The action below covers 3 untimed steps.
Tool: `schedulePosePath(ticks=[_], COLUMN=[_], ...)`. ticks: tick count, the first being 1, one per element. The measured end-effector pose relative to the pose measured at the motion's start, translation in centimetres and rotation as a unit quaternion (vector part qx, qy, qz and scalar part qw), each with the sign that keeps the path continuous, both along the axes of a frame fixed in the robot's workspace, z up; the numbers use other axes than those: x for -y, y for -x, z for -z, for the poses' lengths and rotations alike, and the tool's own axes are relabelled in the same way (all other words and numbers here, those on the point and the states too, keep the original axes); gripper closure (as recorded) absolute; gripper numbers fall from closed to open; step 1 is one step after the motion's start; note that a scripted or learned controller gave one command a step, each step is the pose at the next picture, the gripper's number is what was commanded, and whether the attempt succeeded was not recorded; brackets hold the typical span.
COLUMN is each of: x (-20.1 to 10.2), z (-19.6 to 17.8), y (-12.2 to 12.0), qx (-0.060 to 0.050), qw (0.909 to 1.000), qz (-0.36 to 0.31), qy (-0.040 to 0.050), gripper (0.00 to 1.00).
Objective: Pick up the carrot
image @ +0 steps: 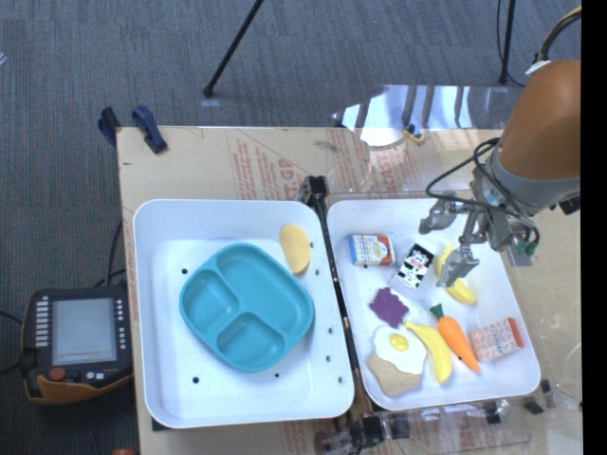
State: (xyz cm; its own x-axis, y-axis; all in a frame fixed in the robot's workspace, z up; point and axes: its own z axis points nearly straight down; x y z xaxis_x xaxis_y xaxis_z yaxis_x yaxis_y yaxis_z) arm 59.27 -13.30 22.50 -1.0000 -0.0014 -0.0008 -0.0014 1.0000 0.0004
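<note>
One grey arm, pincer [453, 271] low over right bin [524, 349], above carrot [457, 340].

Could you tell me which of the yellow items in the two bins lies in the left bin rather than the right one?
The pale yellow oval piece, beside the blue divided plate. The banana next to the carrot and the yellow piece under the gripper lie in the right bin.

Arm in from 3 o'clock, orange band [548, 121] at the upper right, grey wrist below it angled toward 8 o'clock. Tool [457, 265] hangs low, pointing down. Cables loop around the wrist. Finger state not readable.
</note>
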Motion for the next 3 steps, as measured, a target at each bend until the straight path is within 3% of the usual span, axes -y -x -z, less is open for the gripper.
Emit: schedulePosePath(ticks=[1,2,3], x=[6.6,6.4,0.9], z=[14.0,12.8,4.5], y=[6.9,6.5,6.6], qx=[-0.002,0.000,0.003], qw=[0.9978,0.9980,0.9920], qz=[0.066,0.063,0.126], qy=[-0.0009,-0.0011,-0.0009], gripper=[0.00,1.00,1.00])
